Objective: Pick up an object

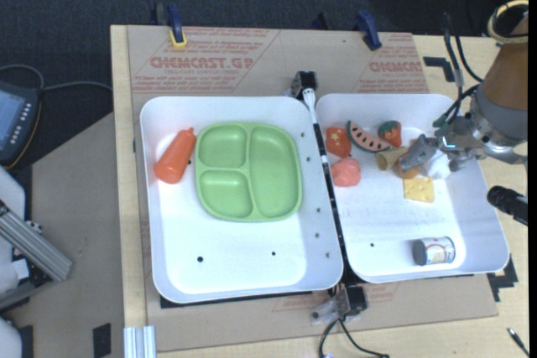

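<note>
Dark carpet surrounds the bench (252, 54), whose brown board carries two white bins side by side. From my seat, the left bin (243, 272) holds a green divided plate (249, 170) near its middle, and an orange carrot (174, 156) lies tilted just beside the plate's left edge.

I see the right bin (470, 247) crowded along its far side: a red tomato (337, 141), a watermelon slice (367, 137) beside it, and a small strawberry (389, 130) next to that. A pink piece (346, 172) sits just below the tomato. A yellow cheese wedge (420, 189) lies near the middle, and a small can (433, 251) rests on its side toward the near edge, well apart from the rest.

I have the arm (508, 96) reaching in from the right, with the gripper (413, 158) low over the right bin, just above the cheese and close to the strawberry. Whether its fingers are apart or together I cannot tell, and I see nothing clearly between them.
</note>
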### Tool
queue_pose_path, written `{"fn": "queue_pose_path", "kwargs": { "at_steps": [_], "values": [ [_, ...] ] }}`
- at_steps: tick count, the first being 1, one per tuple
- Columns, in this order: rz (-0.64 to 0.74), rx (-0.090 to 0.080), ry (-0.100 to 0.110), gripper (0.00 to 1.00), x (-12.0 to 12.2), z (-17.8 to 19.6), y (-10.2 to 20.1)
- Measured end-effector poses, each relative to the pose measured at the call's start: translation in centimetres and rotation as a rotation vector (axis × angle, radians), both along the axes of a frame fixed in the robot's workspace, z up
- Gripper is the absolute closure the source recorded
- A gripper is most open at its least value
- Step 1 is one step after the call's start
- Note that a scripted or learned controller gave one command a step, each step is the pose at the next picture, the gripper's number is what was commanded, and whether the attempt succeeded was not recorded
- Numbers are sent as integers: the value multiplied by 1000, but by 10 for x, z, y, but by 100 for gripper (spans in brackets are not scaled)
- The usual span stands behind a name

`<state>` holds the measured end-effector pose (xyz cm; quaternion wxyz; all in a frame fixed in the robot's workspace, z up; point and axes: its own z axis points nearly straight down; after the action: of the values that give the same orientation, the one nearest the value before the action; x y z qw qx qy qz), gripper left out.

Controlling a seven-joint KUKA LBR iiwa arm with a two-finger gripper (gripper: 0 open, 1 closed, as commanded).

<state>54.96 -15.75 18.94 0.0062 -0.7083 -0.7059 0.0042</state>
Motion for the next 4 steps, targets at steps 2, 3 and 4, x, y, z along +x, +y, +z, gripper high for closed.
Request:
{"fn": "queue_pose_path", "kwargs": {
  "at_steps": [2,3,4],
  "values": [
    [3,0,-8,0,1,-35,2],
    [4,-2,-13,0,2,-97,1],
    [3,-3,-19,0,4,-101,1]
  ]
}}
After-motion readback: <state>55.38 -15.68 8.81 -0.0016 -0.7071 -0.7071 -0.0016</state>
